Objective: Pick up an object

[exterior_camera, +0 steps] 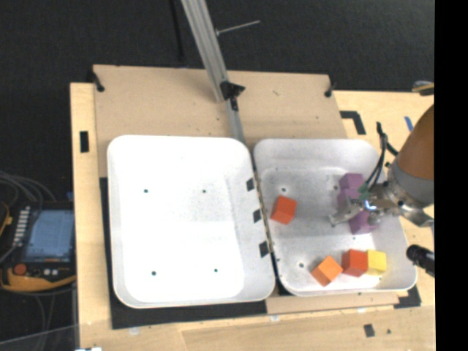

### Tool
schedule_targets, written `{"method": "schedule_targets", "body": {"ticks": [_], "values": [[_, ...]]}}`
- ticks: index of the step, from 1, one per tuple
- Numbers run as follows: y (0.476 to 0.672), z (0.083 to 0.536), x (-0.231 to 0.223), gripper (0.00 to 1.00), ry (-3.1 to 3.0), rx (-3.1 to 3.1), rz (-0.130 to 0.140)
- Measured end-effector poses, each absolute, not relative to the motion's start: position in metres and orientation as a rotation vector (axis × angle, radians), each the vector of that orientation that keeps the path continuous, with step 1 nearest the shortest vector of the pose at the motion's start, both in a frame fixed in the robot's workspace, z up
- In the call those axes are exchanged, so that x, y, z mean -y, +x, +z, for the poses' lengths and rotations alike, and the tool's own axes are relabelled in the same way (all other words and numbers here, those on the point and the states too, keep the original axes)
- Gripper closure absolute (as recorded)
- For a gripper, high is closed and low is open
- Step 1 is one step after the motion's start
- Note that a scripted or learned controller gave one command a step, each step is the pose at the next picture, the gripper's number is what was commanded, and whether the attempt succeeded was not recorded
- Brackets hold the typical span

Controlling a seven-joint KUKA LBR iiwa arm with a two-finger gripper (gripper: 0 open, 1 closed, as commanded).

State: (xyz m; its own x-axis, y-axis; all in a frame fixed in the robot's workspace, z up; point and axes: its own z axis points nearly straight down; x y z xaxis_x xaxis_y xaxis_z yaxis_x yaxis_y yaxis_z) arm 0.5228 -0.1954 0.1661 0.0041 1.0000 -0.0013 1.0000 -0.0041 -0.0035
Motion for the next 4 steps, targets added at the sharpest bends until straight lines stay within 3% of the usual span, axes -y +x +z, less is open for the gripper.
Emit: {"method": "schedule_targets", "body": {"ticks": [1,2,4], "values": [[0.522,0.126,0.192,0.0,-2.228,2.223,-0.001],[0.522,0.135,0.191,1.0,-2.233,2.216,-0.006],[0.529,0.242,0.196,1.0,-2.223,2.232,-0.007]]}}
